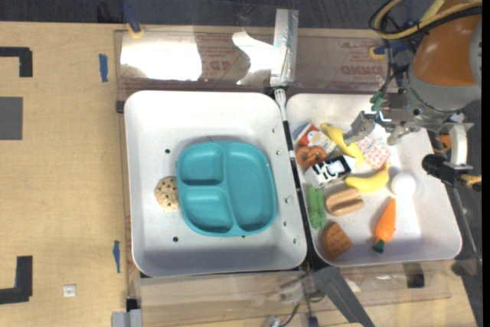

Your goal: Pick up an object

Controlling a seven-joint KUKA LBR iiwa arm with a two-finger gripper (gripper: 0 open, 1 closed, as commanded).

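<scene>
Pincer (375, 122) sits over the right bin's (440, 237) back edge, near the middle. I see its fingers spread wide with nothing between them. I'd call this the approach step: no object picked yet. Nearest candidates: the pink-white packet (374, 152) just under the fingers, and the banana (368, 181) just toward the front from it. White ball (402, 184), hot dog (344, 201) and carrot (384, 223) lie nearer the front edge. Left bin (145, 165) holds a teal tray (227, 187) and a cookie (167, 192). Next I'd pick one target, centre over it, descend, close.
</scene>
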